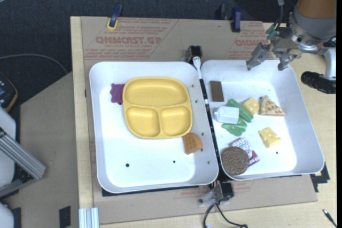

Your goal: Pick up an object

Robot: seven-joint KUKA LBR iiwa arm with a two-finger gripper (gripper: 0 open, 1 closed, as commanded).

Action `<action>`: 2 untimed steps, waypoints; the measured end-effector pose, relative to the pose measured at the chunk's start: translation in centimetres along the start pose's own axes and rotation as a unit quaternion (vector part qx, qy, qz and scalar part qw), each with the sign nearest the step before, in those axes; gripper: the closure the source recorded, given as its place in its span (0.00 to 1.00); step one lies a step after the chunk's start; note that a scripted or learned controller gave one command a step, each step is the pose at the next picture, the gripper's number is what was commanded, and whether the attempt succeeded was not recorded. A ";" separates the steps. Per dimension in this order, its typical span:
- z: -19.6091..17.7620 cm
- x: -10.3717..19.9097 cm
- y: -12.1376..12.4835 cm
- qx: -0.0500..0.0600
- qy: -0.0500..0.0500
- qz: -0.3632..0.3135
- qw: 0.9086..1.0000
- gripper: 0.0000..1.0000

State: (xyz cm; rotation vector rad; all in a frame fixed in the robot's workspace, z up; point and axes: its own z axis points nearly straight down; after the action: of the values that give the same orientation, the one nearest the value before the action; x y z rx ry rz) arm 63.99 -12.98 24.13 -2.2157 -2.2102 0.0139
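Round brown cookie point(234, 160) sits nearest cam, at front edge of the right bin point(304, 115), touching a small red-and-white wrapper point(243, 146). Behind it, mid-bin: yellow cheese wedge point(269, 136), green pieces point(235, 117) w/ a white block point(227, 114) on top, another yellow bit point(250, 105), pizza slice point(270, 107), brown bar point(216, 91) near the divider. Left bin point(107, 157) holds yellow 3-compartment plate point(158, 107), purple item point(116, 93) touching its left rim, tan bread piece point(192, 142) just off its front-right corner. Gripper point(270, 57) hovers over back rim of right bin, fingers spread, nothing between them; arm point(315, 2) reaches in from right. Step, as I read it: approach/pre-grasp, no pick made yet. Candidate objs all lie fwd of gripper, apart from it. Next move prob. calls for travel fwd over the bin, then descent on a target. Isolated cheese wedge or pizza slice look easiest; green/white cluster is crowded, risk of a miss or double grab.
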 end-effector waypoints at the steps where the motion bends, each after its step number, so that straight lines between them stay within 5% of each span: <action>1: -0.8 0.0 0.2 -0.007 -0.001 -0.001 1.000 0.00; 2: 4.1 -0.9 -0.1 -0.005 -0.001 -0.001 1.000 0.00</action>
State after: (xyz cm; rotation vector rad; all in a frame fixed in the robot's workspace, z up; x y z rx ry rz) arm 63.81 -13.85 20.03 -2.2195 -2.2178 0.0049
